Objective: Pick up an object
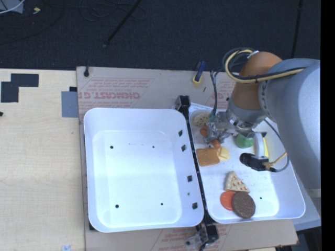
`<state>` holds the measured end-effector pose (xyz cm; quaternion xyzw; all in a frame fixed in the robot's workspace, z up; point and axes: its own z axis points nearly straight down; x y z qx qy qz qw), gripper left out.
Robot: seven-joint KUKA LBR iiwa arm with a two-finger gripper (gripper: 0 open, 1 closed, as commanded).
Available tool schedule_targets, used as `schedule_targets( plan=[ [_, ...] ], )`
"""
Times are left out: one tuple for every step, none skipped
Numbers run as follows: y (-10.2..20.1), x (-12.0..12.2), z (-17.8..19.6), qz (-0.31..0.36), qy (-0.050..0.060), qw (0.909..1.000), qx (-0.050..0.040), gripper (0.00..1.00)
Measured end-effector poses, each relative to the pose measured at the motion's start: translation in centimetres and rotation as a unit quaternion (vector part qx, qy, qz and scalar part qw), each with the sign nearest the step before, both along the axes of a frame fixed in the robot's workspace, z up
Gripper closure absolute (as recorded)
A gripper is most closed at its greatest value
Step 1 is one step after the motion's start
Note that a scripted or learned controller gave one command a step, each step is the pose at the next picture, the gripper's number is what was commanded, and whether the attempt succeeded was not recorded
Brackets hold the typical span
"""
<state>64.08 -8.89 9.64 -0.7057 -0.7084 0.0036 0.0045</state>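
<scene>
Camera view: gripper [214,134] finger state cannot be told; you should treat the toast slice [207,156] as light, rigid; grasp its edges.

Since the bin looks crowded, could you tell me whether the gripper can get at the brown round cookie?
Probably yes: the brown round cookie lies uncovered near the right bin's front, overlapping only an orange piece.

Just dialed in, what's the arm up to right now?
The arm is down in the right bin, its gripper low over the cluster of toy food at the far end, just above the bread. I can't see anything held. The cookie, tomato and wedge lie untouched nearer the front. The left bin sits alongside.
</scene>
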Motion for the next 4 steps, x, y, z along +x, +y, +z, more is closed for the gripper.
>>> schedule_targets(
  plan=[
    [-1.5, -5.6, -0.7, -0.003, -0.005, 1.0000, -0.0006, 1.00],
    [-3.6, -0.9, -0.8, 0.000, -0.006, 1.0000, -0.0008, 1.00],
    [-7.1, 0.4, -0.8, -0.002, -0.006, 1.0000, -0.0007, 1.00],
    [-6.7, 0.3, 0.2, -0.002, -0.005, 1.0000, -0.0006, 1.00]
  ],
)
